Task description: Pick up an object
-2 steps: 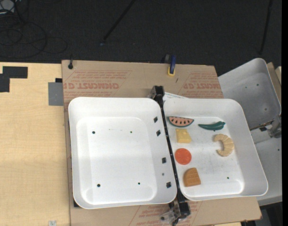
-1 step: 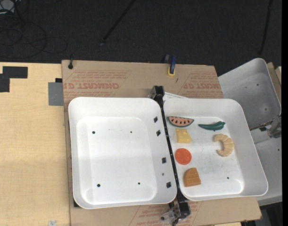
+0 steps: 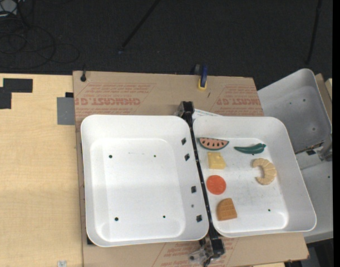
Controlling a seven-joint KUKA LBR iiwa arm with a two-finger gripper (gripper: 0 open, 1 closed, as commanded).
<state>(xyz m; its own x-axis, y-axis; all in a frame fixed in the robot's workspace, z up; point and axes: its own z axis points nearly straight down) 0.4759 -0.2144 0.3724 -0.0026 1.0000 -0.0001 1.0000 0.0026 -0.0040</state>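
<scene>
The right bin (image 3: pixel 292 149) holds several toy food pieces. A watermelon slice (image 3: pixel 213 143) lies at its back left, and a green chili pepper (image 3: pixel 250 148) lies to the right of it. Below the slice sits a yellow cheese wedge (image 3: pixel 216 161), then a round red-orange disc (image 3: pixel 216 184), then a tan bread piece (image 3: pixel 226 209) near the front. A beige croissant (image 3: pixel 264 171) rests toward the right side of the bin.
The left bin (image 3: pixel 94 149) stands beside the right one, joined along a black clamped seam (image 3: pixel 195 171). Both rest on a cardboard sheet (image 3: pixel 136 96) on the wooden bench. A grey metal panel (image 3: pixel 303 99) stands at the right. A blue-yellow clamp (image 3: pixel 202 78) sits at the back.
</scene>
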